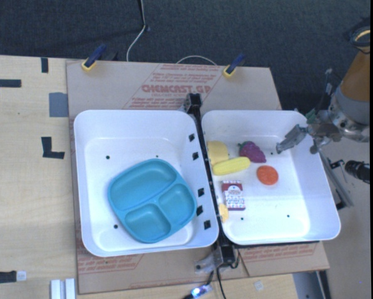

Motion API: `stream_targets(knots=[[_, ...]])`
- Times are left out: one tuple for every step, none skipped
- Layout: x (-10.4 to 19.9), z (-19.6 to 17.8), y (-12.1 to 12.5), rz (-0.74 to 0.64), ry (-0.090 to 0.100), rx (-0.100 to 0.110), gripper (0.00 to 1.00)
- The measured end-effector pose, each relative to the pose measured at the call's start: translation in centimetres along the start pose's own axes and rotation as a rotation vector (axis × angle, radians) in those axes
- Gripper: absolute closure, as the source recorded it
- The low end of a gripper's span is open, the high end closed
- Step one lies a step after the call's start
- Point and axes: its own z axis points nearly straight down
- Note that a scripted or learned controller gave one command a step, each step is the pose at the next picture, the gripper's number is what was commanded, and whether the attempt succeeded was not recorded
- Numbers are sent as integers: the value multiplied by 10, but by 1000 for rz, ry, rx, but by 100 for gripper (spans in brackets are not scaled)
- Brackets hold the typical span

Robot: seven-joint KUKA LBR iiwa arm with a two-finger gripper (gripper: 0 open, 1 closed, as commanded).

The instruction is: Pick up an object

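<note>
Overhead, I am hanging my gripper (301, 139) above the right bin's (311, 220) far right corner, fingers spread and gripping nothing. Below, a yellow banana (231, 166) is lying with its long axis running left to right, tilted slightly up at the right end. Purple grapes (253, 151) are sitting just beside its right tip, an orange ball (268, 175) nearby, and a red carton (234, 195) with unreadable print in front. A blue tray (151, 199) is resting in the left bin (89, 129). "CHEMCAST GP" is showing on the board (167, 86).

two white bins (86, 167), one blue tray (151, 199), five small items (267, 175)
</note>
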Motion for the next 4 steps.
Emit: stream_targets(knots=[[1, -7, 2, -4, -3, -11, 0], [4, 58, -4, -4, -1, -5, 0], [-5, 119, -6, -3, -1, -5, 0], [-5, 132, -5, -5, -5, -14, 0]])
